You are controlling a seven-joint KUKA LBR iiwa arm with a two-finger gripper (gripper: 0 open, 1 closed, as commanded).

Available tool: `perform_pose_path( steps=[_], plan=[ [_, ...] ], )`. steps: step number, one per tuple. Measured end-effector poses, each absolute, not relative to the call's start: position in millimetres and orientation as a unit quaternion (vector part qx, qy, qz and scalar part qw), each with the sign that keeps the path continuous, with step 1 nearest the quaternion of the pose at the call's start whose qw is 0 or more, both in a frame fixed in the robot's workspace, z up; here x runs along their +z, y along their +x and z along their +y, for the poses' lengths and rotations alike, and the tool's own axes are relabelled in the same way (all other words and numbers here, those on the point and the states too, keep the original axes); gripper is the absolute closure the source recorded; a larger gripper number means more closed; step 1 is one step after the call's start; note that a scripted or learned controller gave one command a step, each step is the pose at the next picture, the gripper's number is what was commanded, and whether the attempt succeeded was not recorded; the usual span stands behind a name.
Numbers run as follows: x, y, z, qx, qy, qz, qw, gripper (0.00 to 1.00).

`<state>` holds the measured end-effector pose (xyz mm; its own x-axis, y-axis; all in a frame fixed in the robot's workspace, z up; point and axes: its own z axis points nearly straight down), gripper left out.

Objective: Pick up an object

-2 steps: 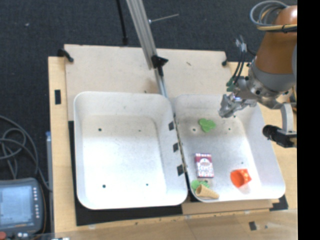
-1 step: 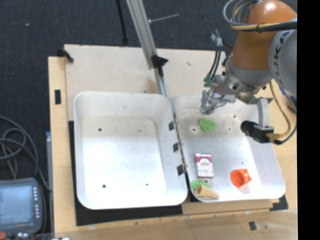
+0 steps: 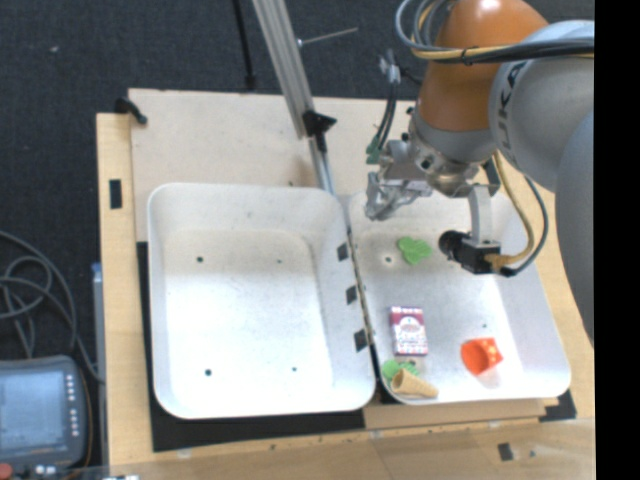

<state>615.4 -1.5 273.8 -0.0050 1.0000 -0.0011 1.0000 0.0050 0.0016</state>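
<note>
In the right bin (image 3: 545,353) lie a small green piece (image 3: 413,250), a maroon and white packet (image 3: 408,330), an orange cup-like toy (image 3: 481,355) and a tan cone with a green bit (image 3: 410,380) at the front edge. My gripper (image 3: 381,204) hangs over the bin's back left corner, up and left of the green piece and apart from it. I see nothing held between its fingers.
The left bin (image 3: 170,268) sits beside the right one, joined by a black-clipped divider (image 3: 355,288). A slanted metal pole (image 3: 290,78) rises behind the bins. A black cable end (image 3: 470,251) hangs from the wrist over the right bin.
</note>
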Motion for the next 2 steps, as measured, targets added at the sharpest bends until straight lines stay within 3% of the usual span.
perform_pose_path(
  steps=[2],
  plan=[
    [251.8,632.8,87.2,0.0003,0.705,0.709,0.001,1.00]
  ],
)
